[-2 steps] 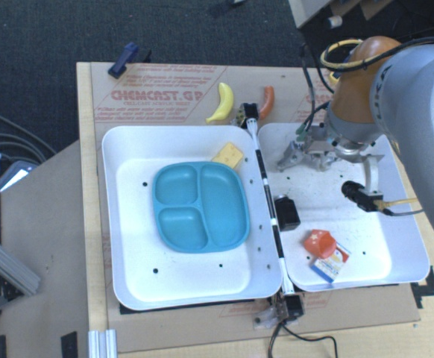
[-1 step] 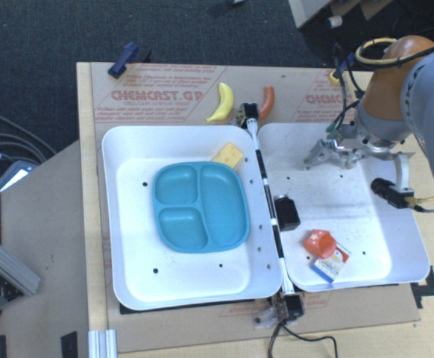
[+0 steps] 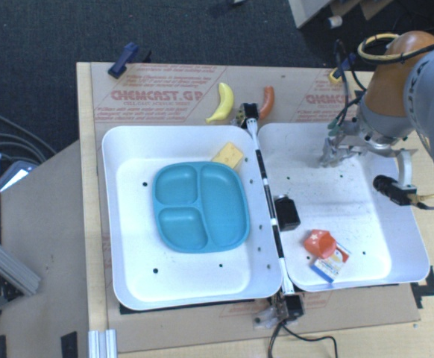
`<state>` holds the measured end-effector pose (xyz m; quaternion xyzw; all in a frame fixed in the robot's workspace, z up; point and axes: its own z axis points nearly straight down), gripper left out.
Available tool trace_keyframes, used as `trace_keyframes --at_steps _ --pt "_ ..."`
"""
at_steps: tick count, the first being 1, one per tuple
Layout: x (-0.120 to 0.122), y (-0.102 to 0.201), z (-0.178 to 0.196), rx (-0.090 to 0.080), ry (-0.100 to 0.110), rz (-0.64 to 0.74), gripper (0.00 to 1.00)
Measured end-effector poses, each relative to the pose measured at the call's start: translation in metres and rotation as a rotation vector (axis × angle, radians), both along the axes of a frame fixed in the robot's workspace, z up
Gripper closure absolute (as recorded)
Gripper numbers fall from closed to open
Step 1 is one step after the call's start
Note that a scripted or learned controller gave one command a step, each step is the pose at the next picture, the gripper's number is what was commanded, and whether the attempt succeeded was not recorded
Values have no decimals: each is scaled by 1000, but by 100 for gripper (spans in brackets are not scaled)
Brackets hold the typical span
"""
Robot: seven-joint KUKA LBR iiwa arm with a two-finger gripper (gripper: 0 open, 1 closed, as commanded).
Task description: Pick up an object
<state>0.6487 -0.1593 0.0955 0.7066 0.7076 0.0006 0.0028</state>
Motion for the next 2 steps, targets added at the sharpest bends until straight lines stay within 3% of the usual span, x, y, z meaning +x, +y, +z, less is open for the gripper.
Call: trace_keyframes --at_steps 1,2 --pt "0 0 0 0 0 0 0" --pt "-65 44 26 4 7 -1 0"
